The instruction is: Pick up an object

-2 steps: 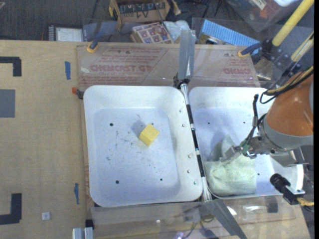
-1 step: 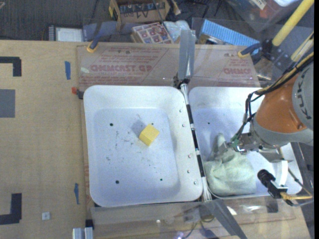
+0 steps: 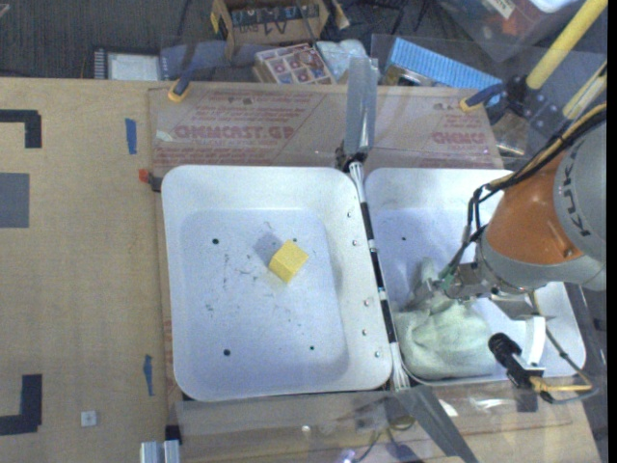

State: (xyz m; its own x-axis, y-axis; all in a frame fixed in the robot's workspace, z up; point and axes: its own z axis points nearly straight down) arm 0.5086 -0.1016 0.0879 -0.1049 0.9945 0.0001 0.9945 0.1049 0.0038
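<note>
One small yellow foam cube lies mid left white bin; one pale crumpled cloth fills the right white bin's front edge under the tool, its state untellable.

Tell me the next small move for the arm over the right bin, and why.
Probably a short straight lift to test the grasp. The gripper is down at the pale cloth in the right bin, but I cannot tell whether the cloth is caught. The yellow block lies apart in the left bin.

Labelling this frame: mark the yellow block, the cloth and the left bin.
yellow block (image 3: pixel 288 261): camera view, middle of its top face.
cloth (image 3: pixel 445 337): camera view, middle of the bunched fabric.
left bin (image 3: pixel 183 186): camera view, its far-left rim corner.
</note>
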